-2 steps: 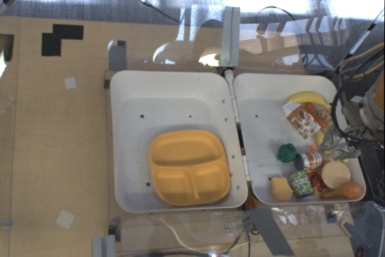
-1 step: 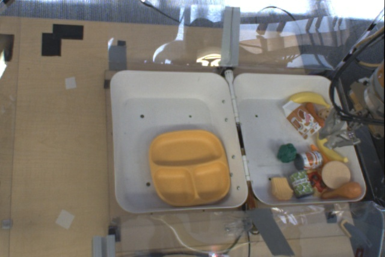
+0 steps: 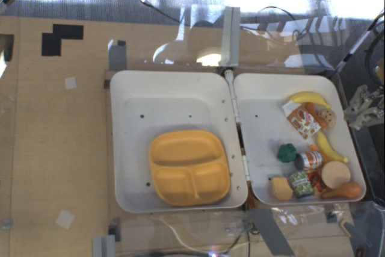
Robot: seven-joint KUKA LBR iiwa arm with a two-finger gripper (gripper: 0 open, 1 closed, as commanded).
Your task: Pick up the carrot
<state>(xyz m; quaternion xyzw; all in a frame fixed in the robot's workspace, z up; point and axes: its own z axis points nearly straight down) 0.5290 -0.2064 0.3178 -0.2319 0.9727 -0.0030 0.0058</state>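
One carrot (image 3: 316, 115) lies well left of gripper (image 3: 363, 106).

Two shallow white bins sit side by side on a pale wooden bench (image 3: 54, 147). The left white bin (image 3: 129, 99) holds a yellow-orange plastic tray with three compartments (image 3: 189, 167). In the right white bin (image 3: 264, 105), toy food crowds the right side: a curved yellow banana (image 3: 308, 97) at the top, a second yellow banana (image 3: 328, 148) below it, a dark green broccoli piece (image 3: 287, 153), a round tan disc (image 3: 335, 174) and a brown drumstick (image 3: 344, 191) near the lower rim
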